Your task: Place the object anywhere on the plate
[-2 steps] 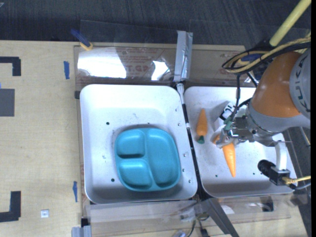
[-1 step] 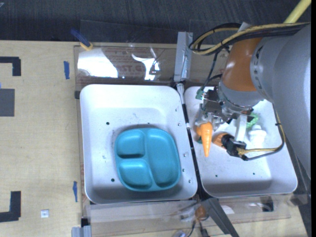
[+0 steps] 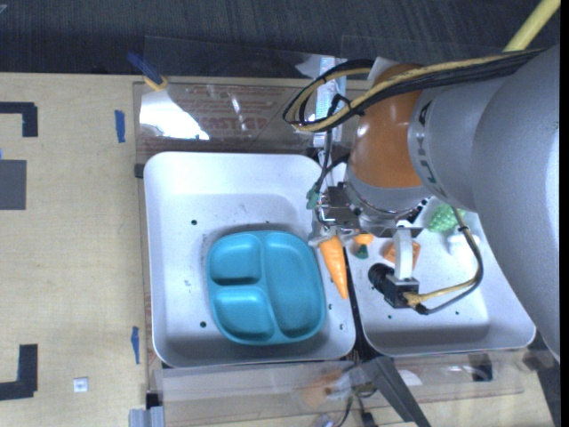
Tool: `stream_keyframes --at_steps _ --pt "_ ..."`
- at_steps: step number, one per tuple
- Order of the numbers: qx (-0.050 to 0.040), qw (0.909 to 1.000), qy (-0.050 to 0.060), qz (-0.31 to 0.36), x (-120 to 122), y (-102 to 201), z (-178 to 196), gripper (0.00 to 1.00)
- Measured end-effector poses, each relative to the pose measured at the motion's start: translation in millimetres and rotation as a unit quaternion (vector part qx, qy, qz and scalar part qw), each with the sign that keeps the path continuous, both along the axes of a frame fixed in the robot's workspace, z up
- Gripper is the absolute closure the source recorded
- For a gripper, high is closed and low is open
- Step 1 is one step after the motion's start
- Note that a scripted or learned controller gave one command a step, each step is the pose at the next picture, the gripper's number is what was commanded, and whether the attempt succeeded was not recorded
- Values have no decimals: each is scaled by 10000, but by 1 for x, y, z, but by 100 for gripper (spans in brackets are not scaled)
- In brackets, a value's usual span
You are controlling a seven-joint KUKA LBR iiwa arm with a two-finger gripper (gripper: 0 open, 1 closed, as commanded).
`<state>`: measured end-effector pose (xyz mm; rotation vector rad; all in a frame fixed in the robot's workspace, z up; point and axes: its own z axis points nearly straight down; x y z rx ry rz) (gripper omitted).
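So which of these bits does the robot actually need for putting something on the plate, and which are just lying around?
Part of the job:
- blue divided plate in the left bin
- toy carrot, just below the gripper, over the divide between the bins
- the gripper

Just lying about:
- green toy in the right bin
- small orange pieces beside it

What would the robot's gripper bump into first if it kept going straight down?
Probably the toy carrot. The gripper points down near the seam between the two bins, and the carrot hangs right under it. Below that sits the left white bin's rim, beside the blue plate. Depth is hard to judge.
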<state>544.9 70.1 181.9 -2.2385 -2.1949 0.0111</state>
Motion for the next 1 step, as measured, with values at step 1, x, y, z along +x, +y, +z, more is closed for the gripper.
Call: stream_keyframes --at_steps 1 --pt "-4 10000 -1 -5 0 -1 0 0"
